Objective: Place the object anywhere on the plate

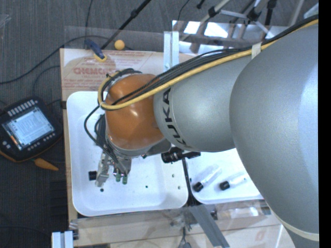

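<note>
- Camera view: two markers [207,179] [231,182] lie in the right bin [248,194], near its front edge, long axes running left-low to right-high, black caps at their left ends.
- They lie near each other, apart, with bare white floor around them.
- The arm [232,97] covers most of the right bin's back.
- The gripper [111,177] hangs over the left bin [77,138], toward its front left; whether it is clenched or released I cannot tell.

One white, black-capped marker [205,179] lies flat in the right bin [243,194], a second marker [232,182] near it.
</note>
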{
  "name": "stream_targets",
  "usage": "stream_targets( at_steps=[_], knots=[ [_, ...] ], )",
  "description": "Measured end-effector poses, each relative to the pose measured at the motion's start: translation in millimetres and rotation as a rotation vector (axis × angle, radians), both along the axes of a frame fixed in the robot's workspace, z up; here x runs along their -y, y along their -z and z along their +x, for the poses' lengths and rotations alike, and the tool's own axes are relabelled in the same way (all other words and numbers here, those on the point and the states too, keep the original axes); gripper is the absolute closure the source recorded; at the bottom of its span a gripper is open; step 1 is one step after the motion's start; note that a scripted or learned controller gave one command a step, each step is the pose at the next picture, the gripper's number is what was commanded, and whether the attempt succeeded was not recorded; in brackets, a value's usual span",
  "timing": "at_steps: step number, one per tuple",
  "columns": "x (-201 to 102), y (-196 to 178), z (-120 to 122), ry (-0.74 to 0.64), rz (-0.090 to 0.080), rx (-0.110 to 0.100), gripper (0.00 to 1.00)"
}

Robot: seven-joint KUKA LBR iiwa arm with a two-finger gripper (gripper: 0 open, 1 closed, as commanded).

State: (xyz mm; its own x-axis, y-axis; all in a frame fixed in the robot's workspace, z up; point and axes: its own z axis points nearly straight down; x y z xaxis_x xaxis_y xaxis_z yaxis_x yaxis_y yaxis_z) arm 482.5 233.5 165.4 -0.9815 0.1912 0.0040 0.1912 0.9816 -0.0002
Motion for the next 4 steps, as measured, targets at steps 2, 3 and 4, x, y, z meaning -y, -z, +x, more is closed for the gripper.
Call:
stream_targets(
  at_steps=[2, 3, 4],
  knots=[
    [-1, -109, 44, -0.773, 0.004, 0.006, 1.00],
    [-1, -21, 110, -0.957, 0.005, 0.005, 1.00],
    [7, -48, 158, -1.326, 0.007, 0.010, 1.00]
  ],
)
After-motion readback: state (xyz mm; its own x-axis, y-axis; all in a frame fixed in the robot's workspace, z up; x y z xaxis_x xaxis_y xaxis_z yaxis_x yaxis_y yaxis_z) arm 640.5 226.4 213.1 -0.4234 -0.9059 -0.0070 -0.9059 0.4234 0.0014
